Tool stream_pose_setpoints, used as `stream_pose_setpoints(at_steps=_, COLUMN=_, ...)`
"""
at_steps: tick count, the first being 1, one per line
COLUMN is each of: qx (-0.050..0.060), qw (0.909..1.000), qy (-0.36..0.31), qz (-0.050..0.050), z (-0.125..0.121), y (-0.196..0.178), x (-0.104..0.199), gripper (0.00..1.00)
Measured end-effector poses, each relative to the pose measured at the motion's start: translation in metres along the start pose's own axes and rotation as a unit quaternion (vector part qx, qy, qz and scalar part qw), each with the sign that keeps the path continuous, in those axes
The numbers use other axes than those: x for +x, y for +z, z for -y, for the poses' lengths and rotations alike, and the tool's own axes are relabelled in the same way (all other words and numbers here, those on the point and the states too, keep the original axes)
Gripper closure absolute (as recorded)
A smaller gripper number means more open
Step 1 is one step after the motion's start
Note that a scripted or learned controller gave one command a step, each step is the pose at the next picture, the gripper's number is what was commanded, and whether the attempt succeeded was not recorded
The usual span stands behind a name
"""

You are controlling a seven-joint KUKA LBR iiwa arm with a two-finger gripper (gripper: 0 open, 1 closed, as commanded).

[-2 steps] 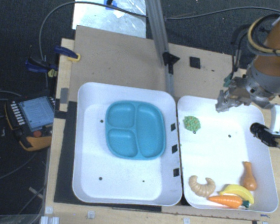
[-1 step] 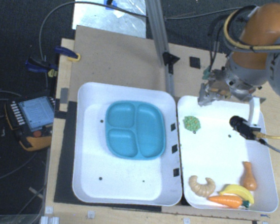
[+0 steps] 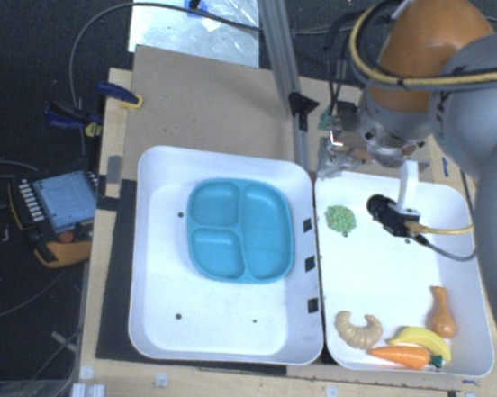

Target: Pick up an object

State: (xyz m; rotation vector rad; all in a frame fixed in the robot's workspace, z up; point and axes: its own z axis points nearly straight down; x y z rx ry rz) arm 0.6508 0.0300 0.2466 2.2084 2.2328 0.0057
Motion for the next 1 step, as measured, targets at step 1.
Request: stream_pose_setpoints(at_steps=1, qx=0.001, qw=1.0000, qy=0.000, qz=0.000, z=0.0038, y=0.0110, x=0.0636, gripper=1.00)
